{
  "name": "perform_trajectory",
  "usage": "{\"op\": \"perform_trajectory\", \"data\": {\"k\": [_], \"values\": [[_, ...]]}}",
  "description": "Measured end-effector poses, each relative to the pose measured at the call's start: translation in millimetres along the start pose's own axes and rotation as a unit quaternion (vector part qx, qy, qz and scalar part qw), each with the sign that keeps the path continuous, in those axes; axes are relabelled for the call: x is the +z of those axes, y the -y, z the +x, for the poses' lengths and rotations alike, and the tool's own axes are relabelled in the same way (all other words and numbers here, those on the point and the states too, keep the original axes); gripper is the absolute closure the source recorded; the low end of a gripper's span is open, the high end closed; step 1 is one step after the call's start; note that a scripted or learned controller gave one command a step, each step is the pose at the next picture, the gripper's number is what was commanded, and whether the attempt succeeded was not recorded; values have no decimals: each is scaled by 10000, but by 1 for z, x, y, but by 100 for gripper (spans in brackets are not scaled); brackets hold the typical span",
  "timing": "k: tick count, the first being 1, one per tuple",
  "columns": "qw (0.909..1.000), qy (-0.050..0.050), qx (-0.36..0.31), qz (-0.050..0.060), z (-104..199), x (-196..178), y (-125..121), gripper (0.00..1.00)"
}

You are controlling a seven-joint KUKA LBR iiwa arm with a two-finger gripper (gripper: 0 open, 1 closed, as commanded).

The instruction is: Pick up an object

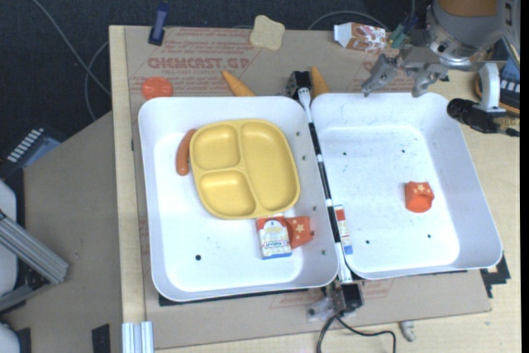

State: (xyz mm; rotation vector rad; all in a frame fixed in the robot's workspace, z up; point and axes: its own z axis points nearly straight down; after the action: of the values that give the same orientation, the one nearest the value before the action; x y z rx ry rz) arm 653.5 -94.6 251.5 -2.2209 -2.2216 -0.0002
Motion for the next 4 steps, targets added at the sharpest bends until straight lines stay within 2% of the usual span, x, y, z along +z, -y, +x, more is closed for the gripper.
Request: {"op": "perform_trajectory", "data": {"k": [1,2,3,4], "values": [[10000,6,13,14,-55,68,79,0],[10000,2,10,9,-93,87,104,0],[10000,-2,5,6,-84,167,129,0],[10000,5,9,-12,-84,157,129,100]]}}
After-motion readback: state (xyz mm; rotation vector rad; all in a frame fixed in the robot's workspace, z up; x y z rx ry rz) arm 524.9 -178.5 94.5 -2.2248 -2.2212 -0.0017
